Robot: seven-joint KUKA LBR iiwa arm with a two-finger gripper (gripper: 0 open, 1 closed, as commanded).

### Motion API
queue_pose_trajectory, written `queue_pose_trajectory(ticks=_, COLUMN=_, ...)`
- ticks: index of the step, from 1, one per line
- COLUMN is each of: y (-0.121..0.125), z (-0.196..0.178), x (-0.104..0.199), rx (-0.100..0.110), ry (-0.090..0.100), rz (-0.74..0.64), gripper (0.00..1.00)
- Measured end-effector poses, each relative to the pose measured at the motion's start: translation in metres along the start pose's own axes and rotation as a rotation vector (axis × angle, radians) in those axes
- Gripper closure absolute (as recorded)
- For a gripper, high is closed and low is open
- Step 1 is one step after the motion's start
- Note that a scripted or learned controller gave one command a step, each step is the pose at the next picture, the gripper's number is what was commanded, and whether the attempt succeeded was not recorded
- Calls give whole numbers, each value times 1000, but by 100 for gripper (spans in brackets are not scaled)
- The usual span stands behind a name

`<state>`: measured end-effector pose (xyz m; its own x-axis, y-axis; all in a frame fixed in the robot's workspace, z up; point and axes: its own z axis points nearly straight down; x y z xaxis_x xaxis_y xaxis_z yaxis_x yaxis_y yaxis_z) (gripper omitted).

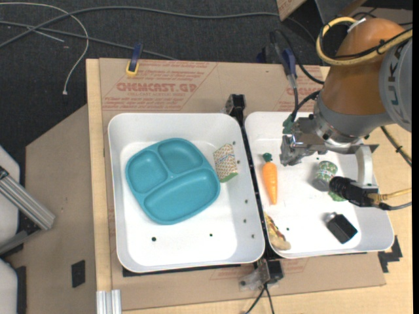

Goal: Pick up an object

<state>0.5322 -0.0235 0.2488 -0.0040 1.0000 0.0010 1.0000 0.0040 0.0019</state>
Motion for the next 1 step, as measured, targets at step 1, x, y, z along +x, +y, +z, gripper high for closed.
queue_pose_trajectory(ticks=1, y=-2, z=16, x=53, rx=6, ry=1, rz=1, gripper=100)
